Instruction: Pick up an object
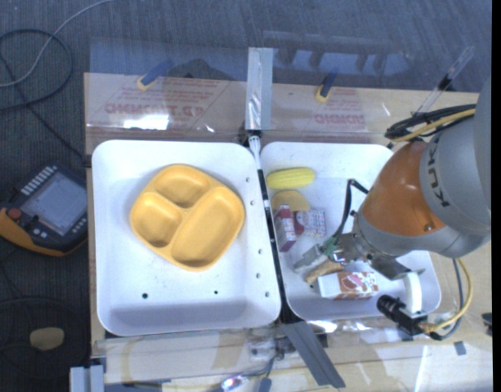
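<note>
- Gripper [322, 256] sits low in the right-hand shallow white bin [413, 296], at the end of the grey arm with the orange band [405, 198], which enters from the view's right.
- Finger state: cannot tell. The wrist covers most of the tool; I will not call the spread or claim a hold on anything.
- Key relation: the cluster of candidate objects lies to the view's left of the gripper and just beside it. Nearest are the dark red cylindrical packet [285, 225], long axis running roughly up-down in the view, and the pale printed wrapper [314, 220] next to it.
- Just below the gripper lies a flat red-and-white printed box [349, 283], long axis roughly left-right. Contact with the tool cannot be resolved.
- Farther up the same bin: a yellow corn-cob-shaped toy [291, 176], lying left-right near the top wall, with a yellow rounded piece [289, 199] beneath it.
- Left-hand shallow white bin [119, 300] holds one yellow three-compartment plastic dish [186, 216], compartments bare, well apart from the gripper.
- Judgement: no lift is evident; the pick appears to be at the descend-or-close stage, with the packet and box the likely targets. Crowding risks a glancing grasp.
</note>
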You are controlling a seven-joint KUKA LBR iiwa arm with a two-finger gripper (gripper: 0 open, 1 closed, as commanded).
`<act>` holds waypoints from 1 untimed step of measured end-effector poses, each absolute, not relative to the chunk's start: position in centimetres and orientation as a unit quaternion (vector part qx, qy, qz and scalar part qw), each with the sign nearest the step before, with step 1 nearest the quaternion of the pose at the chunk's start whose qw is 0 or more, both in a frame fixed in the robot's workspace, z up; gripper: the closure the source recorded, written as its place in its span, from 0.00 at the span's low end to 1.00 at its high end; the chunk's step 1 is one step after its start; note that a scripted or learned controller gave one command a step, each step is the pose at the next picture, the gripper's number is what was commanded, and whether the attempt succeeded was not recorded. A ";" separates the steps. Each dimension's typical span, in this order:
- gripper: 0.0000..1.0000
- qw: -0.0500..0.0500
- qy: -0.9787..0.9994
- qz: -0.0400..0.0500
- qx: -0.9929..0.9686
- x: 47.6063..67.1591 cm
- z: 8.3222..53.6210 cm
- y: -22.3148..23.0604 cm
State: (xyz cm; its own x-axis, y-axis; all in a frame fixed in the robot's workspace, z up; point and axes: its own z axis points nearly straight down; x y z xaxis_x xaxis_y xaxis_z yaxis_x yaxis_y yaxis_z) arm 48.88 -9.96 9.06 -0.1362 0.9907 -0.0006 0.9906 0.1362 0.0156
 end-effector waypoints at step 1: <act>0.00 0.003 0.763 0.003 0.646 51.4 9.0 -9.9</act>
